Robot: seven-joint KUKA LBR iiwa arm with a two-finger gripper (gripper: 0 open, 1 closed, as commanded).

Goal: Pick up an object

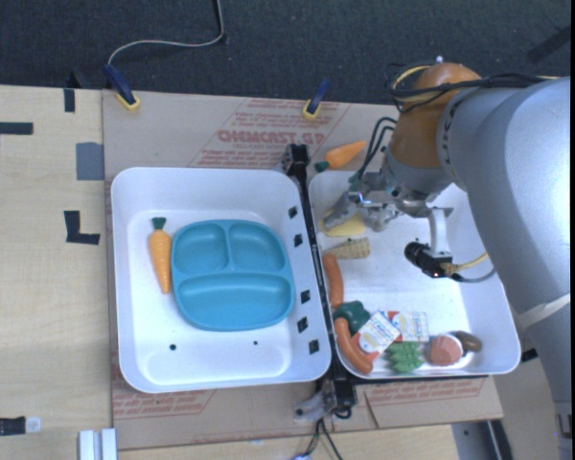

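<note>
Glossy white plastic bins (134, 257) sit on matt brown cardboard (201, 132); the blue divided plate (233, 273) looks like smooth plastic, the arm (517, 180) satin grey.

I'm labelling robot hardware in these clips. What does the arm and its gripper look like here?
The arm is a thick, rounded, light grey body with an orange band above the wrist. Thin dark cables loop around the band. The gripper is a small metallic grey assembly, with a black fitting and a yellowish cable beside it.
</note>
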